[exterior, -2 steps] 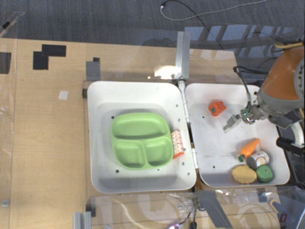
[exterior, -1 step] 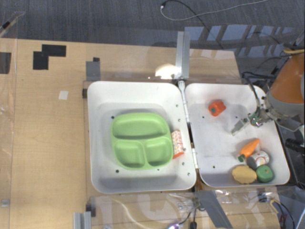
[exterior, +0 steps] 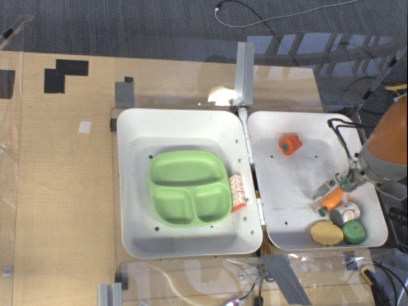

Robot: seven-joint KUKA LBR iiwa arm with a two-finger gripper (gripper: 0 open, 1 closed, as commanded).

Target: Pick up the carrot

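No writing can be read. The smooth green plate [exterior: 189, 186] fills the left bin [exterior: 127, 171]. In the right bin [exterior: 299, 171], the gripper [exterior: 334, 190] touches the carrot [exterior: 331, 200]; its opening I cannot tell.

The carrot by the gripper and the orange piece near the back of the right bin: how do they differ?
The carrot is long and lies slanted; the orange piece is short and stubby. The carrot sits right at the gripper, crowded by a yellow item, a green item and a small can; the orange piece sits alone on bare floor. Both are orange and lie in the right bin.
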